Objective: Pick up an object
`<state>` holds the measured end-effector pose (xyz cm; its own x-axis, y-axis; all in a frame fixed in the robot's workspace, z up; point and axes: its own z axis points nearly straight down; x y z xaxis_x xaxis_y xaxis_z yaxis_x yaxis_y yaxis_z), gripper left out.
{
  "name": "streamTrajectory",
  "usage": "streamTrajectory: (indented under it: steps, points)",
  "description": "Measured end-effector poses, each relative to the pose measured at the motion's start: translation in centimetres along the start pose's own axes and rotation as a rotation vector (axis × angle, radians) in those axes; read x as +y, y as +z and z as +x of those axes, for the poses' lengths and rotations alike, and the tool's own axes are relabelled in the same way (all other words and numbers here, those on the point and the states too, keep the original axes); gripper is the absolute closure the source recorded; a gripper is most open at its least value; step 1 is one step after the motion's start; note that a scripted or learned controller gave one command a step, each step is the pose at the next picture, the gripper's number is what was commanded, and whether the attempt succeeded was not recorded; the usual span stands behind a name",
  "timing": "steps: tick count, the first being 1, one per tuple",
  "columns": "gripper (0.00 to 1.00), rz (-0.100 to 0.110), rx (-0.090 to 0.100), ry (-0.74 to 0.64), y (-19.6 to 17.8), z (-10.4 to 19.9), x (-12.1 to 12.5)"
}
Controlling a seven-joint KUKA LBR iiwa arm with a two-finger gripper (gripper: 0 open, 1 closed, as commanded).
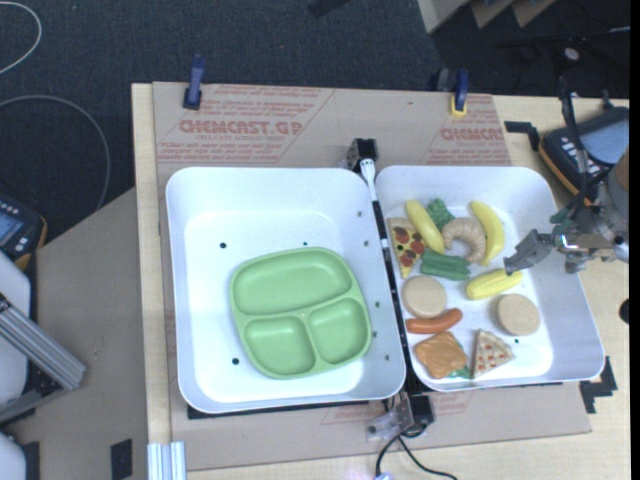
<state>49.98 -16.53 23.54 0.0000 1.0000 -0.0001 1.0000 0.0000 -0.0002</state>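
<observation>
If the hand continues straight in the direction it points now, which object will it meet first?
Probably the short yellow plastic banana lying just beyond the hand, toward the bin's centre. Height is unclear from above, so it might pass over.

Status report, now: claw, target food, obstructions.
Claw low over right bin, at its right side, nothing seen between its fingers. Nearest item: yellow banana, just below the tip. Croissant and second banana crowd close.

Arm (600, 230): cut off by the right edge; upper links out of frame. Gripper (528, 254): small and dim, finger spacing unreadable. Green vegetable pieces (441, 240): partly covered by croissant (466, 233) and banana (423, 225); type unclear. Grey device (15, 230), far left: cropped by the edge. Printed lettering on board (238, 126): partly legible.
</observation>
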Motion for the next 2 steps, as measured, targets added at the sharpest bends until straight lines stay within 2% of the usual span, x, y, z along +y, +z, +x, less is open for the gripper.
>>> streamTrajectory:
  steps: [1, 2]
  points:
    - [0.00, 0.007, 0.008, -0.017, 4.3, 21.0, -0.7]
    - [1.00, 0.000, 0.001, 0.000, 3.1, 20.0, -0.6]
